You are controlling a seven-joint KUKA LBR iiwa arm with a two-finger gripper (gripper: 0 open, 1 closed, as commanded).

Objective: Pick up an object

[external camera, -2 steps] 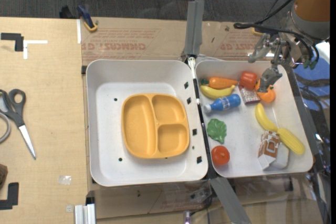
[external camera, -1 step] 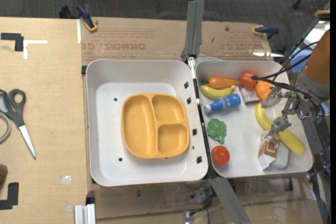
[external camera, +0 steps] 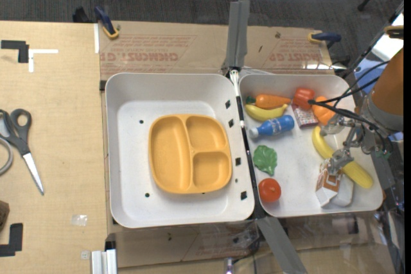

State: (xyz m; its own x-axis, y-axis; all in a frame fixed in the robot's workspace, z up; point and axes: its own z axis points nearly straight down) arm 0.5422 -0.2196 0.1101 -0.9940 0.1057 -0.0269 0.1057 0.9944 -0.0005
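While the gripper [external camera: 345, 154] hangs low at the right bin's [external camera: 302, 205] right edge — finger state cannot be told — a carton [external camera: 329, 179] lies just beneath, crowded by bananas [external camera: 321, 142]; open floor sits mid-bin near the tomato [external camera: 269, 190].

Bright, even overhead light, soft shadows, mild glare on the white bins [external camera: 122, 138], sharp.

Toy foods in the right bin [external camera: 302, 207]: carrot [external camera: 272, 100], two bananas [external camera: 265, 111], blue bottle [external camera: 271, 127], green leaf [external camera: 265, 158], red tomato [external camera: 269, 190], orange-and-white carton [external camera: 330, 180] lying flat.
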